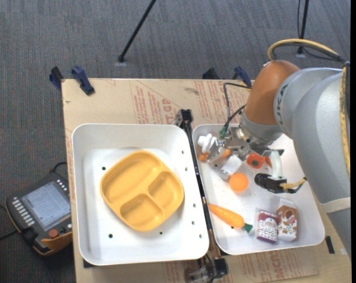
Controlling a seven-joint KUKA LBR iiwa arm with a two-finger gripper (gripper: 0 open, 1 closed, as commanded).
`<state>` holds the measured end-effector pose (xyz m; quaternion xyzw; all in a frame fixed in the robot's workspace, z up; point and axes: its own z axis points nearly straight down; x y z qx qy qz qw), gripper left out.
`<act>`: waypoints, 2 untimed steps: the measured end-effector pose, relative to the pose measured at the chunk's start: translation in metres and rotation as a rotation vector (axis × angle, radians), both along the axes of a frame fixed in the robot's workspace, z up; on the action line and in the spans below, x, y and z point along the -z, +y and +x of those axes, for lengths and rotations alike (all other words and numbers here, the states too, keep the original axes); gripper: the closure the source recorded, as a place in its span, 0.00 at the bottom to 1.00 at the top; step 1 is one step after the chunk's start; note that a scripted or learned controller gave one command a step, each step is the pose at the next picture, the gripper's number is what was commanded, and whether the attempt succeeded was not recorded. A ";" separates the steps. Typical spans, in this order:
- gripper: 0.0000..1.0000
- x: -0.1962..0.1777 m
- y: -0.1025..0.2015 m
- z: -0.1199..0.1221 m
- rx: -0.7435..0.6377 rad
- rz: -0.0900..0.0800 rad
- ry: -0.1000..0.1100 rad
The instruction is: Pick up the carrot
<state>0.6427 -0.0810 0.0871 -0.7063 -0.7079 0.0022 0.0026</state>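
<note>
The carrot (pixel 226 216) is orange with a green tip at its right end. It lies flat near the front left of the right bin (pixel 312 217). My gripper (pixel 223 156) hangs low over the back left part of that bin, well behind the carrot and apart from it. A small orange shape shows at the gripper, and I cannot make out what it is.
An orange ball (pixel 239 182) sits mid-bin between the gripper and the carrot. Two small cartons (pixel 277 224) stand at the front right of the right bin. A yellow divided plate (pixel 142 190) lies in the left bin (pixel 83 158). The arm covers the right bin's back right.
</note>
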 end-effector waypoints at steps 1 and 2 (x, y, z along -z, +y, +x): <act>1.00 -0.011 0.001 0.001 -0.007 -0.001 -0.003; 0.00 -0.010 0.001 0.001 -0.007 -0.001 -0.002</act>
